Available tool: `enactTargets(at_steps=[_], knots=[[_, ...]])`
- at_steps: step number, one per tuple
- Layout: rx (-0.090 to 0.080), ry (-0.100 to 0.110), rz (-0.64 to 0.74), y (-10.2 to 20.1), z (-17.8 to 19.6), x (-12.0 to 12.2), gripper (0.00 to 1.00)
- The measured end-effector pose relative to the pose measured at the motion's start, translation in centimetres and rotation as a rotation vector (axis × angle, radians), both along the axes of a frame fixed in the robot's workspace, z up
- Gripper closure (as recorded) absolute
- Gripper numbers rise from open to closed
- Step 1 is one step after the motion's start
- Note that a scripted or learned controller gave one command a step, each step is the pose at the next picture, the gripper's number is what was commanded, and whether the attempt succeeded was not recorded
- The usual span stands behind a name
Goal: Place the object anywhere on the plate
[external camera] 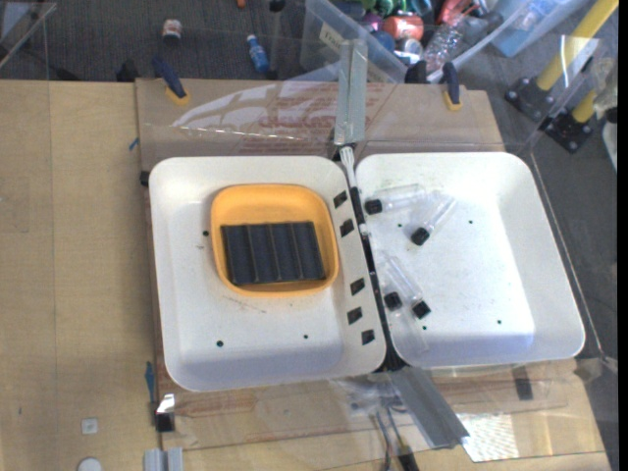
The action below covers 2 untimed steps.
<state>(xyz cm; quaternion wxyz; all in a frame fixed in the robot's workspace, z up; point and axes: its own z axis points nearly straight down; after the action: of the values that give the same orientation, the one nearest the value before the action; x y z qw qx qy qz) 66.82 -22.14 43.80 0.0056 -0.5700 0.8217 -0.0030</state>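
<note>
Two shallow white bins sit side by side on the bench [59,263], and you will find the orange plate [270,196] in the left bin [186,346], near its middle. The task's object, a dark ribbed rectangular block [273,253], lies flat on the plate, inside its rim and slightly toward the plate's near edge. Right of the plate, past the divider where the bins meet, the right bin [500,263] holds several clear tubes with black caps: one cluster [407,204] level with the plate's far edge, another [402,290] level with its near edge, both well apart from the plate. Beyond the plate, off the bench, a clear tub [343,18] holds colourful odds and ends. You cannot tell the gripper's state from this view
</note>
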Motion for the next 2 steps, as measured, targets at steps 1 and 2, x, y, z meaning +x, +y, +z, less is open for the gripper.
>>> enactTargets(at_steps=[1, 2], knots=[[-0.003, 0.001, 0.339, 0.00, -0.05, -0.01, 1.00], [-0.005, 0.001, 0.651, 0.02, -0.10, -0.02, 1.00]])
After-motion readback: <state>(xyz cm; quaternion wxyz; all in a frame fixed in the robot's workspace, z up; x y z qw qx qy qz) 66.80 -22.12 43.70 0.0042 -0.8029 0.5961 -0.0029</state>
